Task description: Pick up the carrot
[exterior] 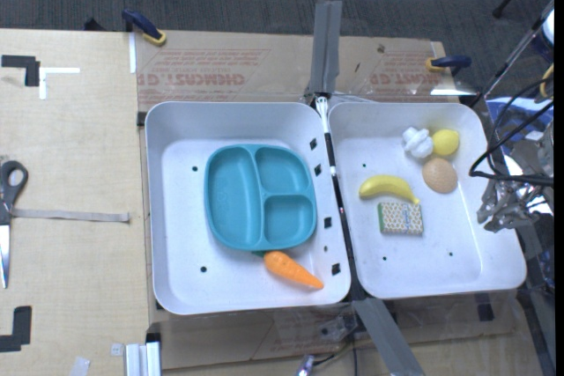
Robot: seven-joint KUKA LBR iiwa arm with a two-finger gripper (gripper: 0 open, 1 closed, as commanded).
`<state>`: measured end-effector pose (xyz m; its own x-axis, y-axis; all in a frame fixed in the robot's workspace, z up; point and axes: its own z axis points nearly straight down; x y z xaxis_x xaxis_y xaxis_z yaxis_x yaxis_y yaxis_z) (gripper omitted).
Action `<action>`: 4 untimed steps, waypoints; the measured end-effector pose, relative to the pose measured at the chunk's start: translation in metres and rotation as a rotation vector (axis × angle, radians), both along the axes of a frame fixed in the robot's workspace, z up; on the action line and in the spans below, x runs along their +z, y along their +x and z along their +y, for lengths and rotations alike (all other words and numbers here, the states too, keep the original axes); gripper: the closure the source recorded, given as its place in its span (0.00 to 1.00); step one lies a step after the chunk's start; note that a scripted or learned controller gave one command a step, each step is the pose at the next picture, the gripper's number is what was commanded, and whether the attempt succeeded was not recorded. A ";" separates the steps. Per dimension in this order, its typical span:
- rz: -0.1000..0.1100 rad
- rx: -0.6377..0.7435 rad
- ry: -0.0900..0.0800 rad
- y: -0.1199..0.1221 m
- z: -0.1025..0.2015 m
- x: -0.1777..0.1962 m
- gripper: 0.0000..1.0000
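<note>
The orange carrot (293, 270) lies in the left bin (176, 277), near its front wall and just below the teal divided plate (261, 195). It points toward the right with its thicker end at the left. A grey part of my gripper (500, 209) shows at the far right, over the right rim of the right bin (458, 273), well away from the carrot. Nothing is seen held in it.
In the right bin lie a yellow banana (388, 187), a sponge (400, 218), a brown egg-like object (440, 175), a lemon (446, 142) and a white garlic-like piece (415, 139). Scissors (9, 189) rest on the bench at the far left. Cables hang at the right.
</note>
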<state>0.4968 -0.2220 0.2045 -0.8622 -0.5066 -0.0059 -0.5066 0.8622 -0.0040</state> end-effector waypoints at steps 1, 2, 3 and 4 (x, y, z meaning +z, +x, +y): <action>0.000 0.291 -0.001 0.001 0.031 0.031 1.00; 0.001 0.694 -0.002 0.008 0.005 0.066 1.00; 0.001 1.090 -0.003 0.010 0.039 0.064 1.00; 0.001 1.560 -0.001 0.043 0.098 0.039 1.00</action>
<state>0.5395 -0.1241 0.2434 0.4969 -0.8678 -0.0048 -0.8678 -0.4969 -0.0034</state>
